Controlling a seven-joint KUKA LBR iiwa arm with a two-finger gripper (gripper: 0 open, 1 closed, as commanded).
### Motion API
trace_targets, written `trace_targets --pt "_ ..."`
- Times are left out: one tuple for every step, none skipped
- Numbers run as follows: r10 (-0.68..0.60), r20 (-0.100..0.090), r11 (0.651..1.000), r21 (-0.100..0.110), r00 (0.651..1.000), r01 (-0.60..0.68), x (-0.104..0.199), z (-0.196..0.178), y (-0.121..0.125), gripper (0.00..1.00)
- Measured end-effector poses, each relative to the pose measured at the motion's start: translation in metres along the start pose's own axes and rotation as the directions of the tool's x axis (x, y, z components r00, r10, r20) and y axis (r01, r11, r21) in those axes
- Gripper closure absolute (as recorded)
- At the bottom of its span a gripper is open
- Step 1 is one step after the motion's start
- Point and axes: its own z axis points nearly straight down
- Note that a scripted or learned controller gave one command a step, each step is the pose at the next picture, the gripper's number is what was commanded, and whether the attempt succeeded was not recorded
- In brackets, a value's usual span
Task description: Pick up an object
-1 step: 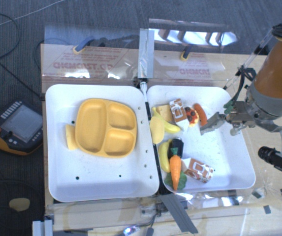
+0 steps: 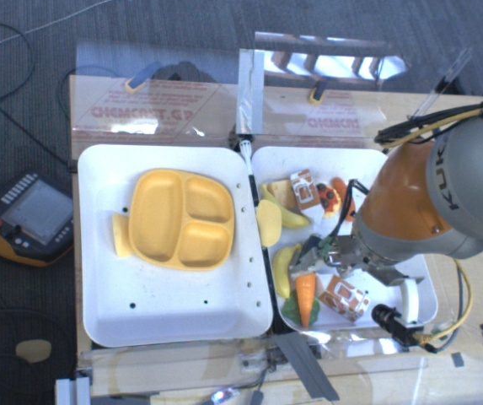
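Gripper [image 2: 313,256], dark metal, reaches into the right bin [image 2: 426,298] from the grey arm [image 2: 443,201] with its orange band, its tip low over the clutter near the bin's middle; whether it is apart or together cannot be told, and nothing is seen clamped in it. Just below the tip lies a carrot [image 2: 305,298], a smooth orange cone with its blunt end toward the gripper and its point toward the near rim. Beside the carrot's left rests a yellow-green banana [image 2: 281,270], curved and glossy. To the carrot's right lies a small box [image 2: 344,298], printed in orange and white, tilted. Farther back in the same bin are a second printed box [image 2: 303,191], a small red-orange piece [image 2: 335,194] and a yellow banana [image 2: 292,218]. A pale yellow oval piece [image 2: 268,223] sits across the divide between the two bins. The left bin [image 2: 140,310], shallow white plastic with rounded corners, bears a yellow tray [image 2: 180,218] moulded into three compartments, matte and smooth. Both bins stand side by side on the worktop [image 2: 140,108], which shows brown cardboard behind them.
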Motion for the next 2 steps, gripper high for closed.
trace_targets --pt "-0.096 -0.001 0.995 -0.011 0.995 0.096 -0.034 0.028 0.003 0.0" --pt "-0.096 0.002 0.995 -0.02 0.995 0.096 -0.034 0.017 0.006 1.0"
